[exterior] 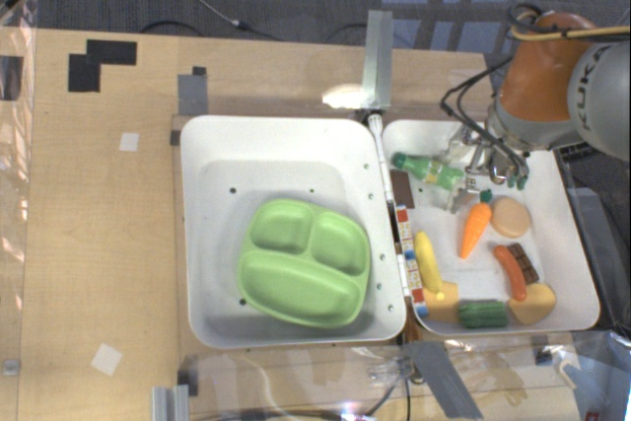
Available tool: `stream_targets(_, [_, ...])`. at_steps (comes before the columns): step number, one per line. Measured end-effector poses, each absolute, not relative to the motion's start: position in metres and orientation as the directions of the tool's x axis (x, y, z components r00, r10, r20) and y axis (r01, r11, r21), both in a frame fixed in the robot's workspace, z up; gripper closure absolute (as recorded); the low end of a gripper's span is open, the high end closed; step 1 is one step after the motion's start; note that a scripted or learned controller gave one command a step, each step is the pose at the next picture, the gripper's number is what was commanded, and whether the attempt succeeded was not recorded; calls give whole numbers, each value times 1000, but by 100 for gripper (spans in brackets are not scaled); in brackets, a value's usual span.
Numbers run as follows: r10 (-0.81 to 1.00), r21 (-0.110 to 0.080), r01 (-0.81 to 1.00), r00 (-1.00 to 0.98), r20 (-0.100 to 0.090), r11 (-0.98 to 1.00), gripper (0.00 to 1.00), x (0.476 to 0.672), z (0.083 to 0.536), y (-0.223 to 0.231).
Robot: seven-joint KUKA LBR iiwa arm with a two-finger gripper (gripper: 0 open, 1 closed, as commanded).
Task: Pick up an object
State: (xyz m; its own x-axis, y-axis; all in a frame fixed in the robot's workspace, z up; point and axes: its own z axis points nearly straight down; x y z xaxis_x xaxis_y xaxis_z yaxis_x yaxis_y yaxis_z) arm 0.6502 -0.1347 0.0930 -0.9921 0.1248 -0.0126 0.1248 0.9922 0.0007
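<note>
My gripper (473,175) hangs low at the back of the right bin (582,296); whether it's parted or closed, I can't tell. The green bottle (430,170) lies just left of it, long axis running left-right across the bin.

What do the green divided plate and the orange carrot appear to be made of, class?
Green divided plate: likely moulded plastic, with a smooth, even colour and soft sheen. Carrot: probably toy plastic, uniformly orange and smooth; rubber cannot be ruled out.
</note>
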Motion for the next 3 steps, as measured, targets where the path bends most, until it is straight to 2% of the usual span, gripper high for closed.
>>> stream_targets(1, [281,1,281,-960,-12,960,0,548,90,-155])
stream_targets(2, [275,2,275,-961,-34,961,100,554,105,-154])
stream_targets(3, [344,6,344,-939,-24,939,100,576,261,-110])
